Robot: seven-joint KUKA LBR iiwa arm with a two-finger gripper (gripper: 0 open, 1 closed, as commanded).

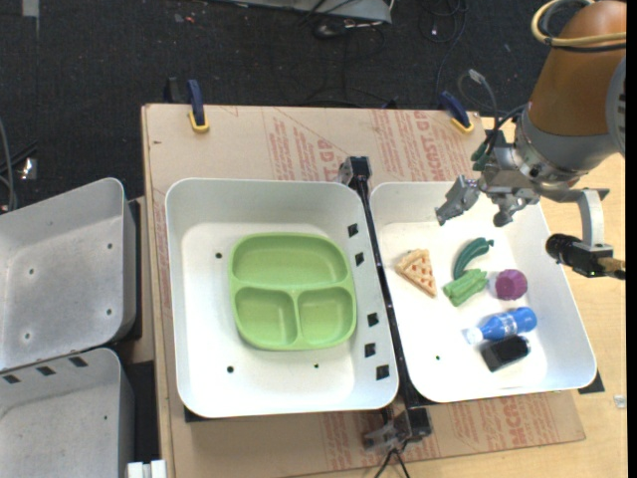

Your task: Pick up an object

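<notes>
On the wooden bench (299, 137), the right bin (557, 366) holds a pizza slice toy (419, 271): triangular, orange with a tan crust. The gripper (486, 207) hovers above, fingers apart, holding nothing.

A green divided plate (294, 291) lies mid-frame in the left white bin (189, 267). Blue-handled clamps (197, 105) grip the wooden bench (299, 142) at its upper edge. Cables (418, 13) trail over dark carpet at top.

The grey arm (577, 88) reaches in from the right, its orange band uppermost (bulky and close to the camera). Below the wrist, the gripper (485, 207) points down and leftward, its two fingers (456, 203) spread apart with nothing between them.
</notes>
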